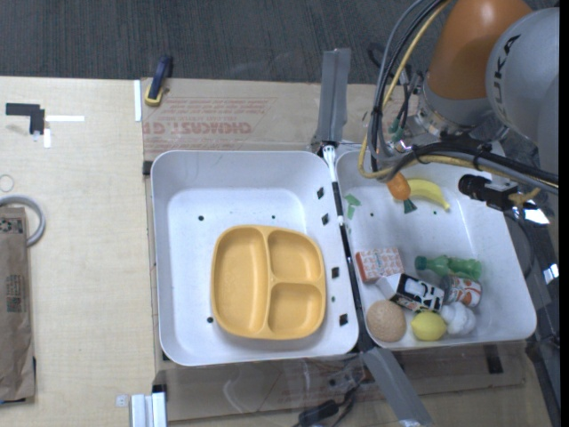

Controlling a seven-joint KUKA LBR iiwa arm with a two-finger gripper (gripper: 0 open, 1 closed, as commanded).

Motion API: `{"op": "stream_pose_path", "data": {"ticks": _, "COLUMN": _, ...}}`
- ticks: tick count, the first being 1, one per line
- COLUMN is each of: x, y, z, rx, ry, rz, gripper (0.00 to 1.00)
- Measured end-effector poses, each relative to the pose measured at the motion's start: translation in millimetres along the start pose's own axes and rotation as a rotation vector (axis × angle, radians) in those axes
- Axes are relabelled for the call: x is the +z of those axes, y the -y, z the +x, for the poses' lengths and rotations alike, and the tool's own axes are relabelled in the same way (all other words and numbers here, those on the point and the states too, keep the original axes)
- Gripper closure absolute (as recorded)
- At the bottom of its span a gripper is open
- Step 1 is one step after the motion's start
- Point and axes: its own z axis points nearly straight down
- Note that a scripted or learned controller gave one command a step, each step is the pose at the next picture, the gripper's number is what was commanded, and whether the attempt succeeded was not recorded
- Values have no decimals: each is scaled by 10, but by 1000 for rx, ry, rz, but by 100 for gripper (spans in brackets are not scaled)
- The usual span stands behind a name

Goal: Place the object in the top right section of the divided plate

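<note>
A yellow divided plate [267, 281] lies in the left white bin [178, 238], one long section on its left and two smaller ones on its right. All three sections are bare. The arm's orange band and grey wrist hang over the far end of the right bin [498, 265]. My gripper [396, 160] points down there amid cables, just above a small orange carrot-like toy [398, 187] with a green tip. A yellow banana [428, 193] lies right beside that toy.
Several items crowd the near end of the right bin: a red-and-white box [379, 261], a green toy [449, 266], a black-and-white pack [418, 294], a tan ball [386, 320], a lemon [428, 326]. The bins' divider wall [340, 238] stands between the plate and the gripper.
</note>
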Motion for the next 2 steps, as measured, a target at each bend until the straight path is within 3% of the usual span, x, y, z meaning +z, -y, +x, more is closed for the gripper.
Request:
{"op": "stream_pose_path", "data": {"ticks": 1, "x": 4, "y": -233, "z": 738, "rx": -47, "ry": -2, "rz": 1, "gripper": 100}}
{"op": "stream_pose_path", "data": {"ticks": 2, "x": -575, "y": -35, "z": 667, "rx": 16, "ry": -1, "rz": 1, "gripper": 100}}
